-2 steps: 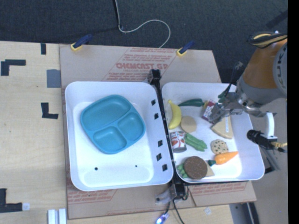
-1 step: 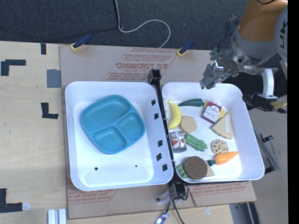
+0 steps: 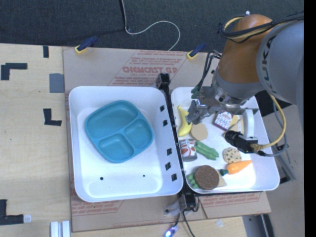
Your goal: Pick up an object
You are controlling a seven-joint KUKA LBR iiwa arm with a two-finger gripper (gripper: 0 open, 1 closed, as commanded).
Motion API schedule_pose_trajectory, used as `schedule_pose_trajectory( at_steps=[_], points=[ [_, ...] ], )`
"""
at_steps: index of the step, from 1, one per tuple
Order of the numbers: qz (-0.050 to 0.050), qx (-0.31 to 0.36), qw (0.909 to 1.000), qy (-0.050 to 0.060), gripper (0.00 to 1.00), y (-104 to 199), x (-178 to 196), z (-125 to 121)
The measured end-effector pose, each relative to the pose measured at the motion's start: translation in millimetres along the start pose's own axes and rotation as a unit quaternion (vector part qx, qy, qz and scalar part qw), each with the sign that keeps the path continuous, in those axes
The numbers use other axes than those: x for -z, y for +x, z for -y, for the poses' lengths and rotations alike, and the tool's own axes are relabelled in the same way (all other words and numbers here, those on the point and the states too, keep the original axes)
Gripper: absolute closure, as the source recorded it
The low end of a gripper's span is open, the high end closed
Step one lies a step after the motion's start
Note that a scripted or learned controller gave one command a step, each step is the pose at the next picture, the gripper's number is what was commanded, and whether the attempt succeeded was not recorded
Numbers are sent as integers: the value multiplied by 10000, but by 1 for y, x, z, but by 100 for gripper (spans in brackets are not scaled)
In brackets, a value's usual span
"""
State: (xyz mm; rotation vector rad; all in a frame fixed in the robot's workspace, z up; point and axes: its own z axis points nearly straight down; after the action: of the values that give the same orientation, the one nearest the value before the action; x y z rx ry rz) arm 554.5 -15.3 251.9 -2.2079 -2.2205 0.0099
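Observation:
My gripper (image 3: pixel 196 113) hangs over the right bin (image 3: pixel 266 181), near its left side, just above a yellow banana (image 3: pixel 183 123) and a round tan cookie (image 3: pixel 199 132). Its dark fingers point down and left; nothing shows between them. Below lie a small can (image 3: pixel 188 149), a green pea pod (image 3: pixel 207 150), a chocolate-chip cookie (image 3: pixel 230 155), an orange carrot (image 3: pixel 239 166) and a brown burger patty (image 3: pixel 206 177). A small red and white packet (image 3: pixel 223 120) sits to the right of the gripper.
The left bin (image 3: pixel 84 181) holds a blue divided plate (image 3: pixel 118 130). A black divider clip runs between the two bins. The grey arm with its orange band (image 3: pixel 244 48) covers the right bin's far corner. A cable loops over the dark floor behind.

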Motion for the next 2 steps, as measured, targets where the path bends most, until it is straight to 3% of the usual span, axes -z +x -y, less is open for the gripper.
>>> schedule_pose_trajectory(
  at_steps=[1,2],
  points=[
    [39,-69,9999,-79,100,-97,58,10],
    [-1,1,10000,-9,100,-24,-2,39]
  ],
)
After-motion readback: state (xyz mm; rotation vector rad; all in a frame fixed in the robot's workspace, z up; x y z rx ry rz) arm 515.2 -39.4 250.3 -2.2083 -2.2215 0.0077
